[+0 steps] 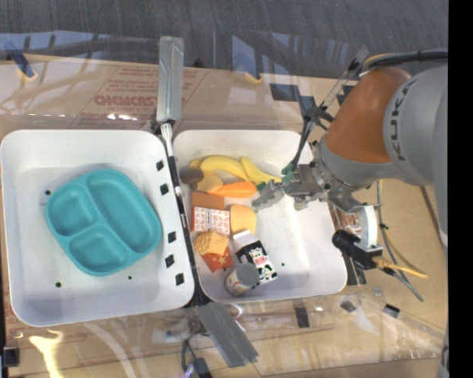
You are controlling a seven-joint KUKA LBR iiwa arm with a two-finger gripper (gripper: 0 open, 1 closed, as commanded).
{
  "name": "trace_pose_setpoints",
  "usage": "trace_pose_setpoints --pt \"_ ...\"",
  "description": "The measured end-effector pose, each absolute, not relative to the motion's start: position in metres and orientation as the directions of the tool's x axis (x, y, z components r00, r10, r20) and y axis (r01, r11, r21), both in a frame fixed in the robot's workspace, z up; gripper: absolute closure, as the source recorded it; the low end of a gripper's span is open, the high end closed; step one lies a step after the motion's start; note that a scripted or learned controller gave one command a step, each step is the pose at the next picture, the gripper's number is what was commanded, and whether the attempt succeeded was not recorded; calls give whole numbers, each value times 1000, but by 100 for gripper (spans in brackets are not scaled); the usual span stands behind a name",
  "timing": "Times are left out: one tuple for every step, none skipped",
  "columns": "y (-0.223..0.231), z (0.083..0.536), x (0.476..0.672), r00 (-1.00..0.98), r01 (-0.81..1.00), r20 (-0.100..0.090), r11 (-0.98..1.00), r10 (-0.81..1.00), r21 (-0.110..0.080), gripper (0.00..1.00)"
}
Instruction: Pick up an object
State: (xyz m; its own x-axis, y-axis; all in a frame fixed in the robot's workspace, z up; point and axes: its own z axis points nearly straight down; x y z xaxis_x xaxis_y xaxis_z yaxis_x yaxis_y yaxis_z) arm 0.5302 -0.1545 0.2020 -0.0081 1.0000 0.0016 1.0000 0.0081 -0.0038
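light: bright, even | glare: clear sheeting (102, 93) | shadows: soft | focus: perhaps slightly soft

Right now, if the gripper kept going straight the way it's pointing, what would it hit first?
The gripper points toward the view's left, into the right bin. Going straight on, it would probably meet the yellow cheese wedge or the carrot first; from above, depth is hard to judge.

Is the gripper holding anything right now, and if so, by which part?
Cannot be told. The gripper sits low in the right bin, its tip beside the carrot and bananas, but no item visibly sits between its fingers.
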Motion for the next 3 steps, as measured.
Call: trace_pose_setpoints --pt "-124 103 482 -53 999 -2 53 999 8 0" --pt "-124 112 483 -57 998 -1 57 998 7 100" --pt "-158 97 534 -33 999 0 33 999 8 100"
